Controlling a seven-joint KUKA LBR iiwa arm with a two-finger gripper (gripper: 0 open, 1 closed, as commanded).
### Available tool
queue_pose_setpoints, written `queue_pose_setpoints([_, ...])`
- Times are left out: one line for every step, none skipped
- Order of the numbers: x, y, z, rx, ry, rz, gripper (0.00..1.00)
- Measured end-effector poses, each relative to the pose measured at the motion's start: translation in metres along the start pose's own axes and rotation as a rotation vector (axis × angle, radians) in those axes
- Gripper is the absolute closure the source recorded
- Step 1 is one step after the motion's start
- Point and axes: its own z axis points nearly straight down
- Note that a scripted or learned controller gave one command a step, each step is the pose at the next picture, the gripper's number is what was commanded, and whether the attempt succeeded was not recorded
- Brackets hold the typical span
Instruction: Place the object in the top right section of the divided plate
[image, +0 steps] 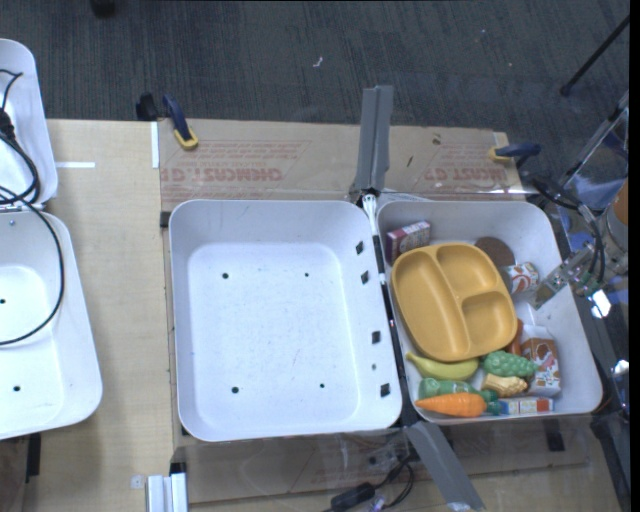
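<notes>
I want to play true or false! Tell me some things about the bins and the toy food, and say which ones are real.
1. The yellow divided plate lies in the right bin. True.
2. The toy carrot sits on the plate. False: it lies in the bin, below the plate.
3. The toy banana touches the plate's lower edge. True.
4. The left bin is full of toys. False: the toys are all in the right bin.
</notes>
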Motion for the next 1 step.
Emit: queue_pose_setpoints([0.0804, 0.0202, 0.0727, -0.004, -0.004, -0.013, 1.0])
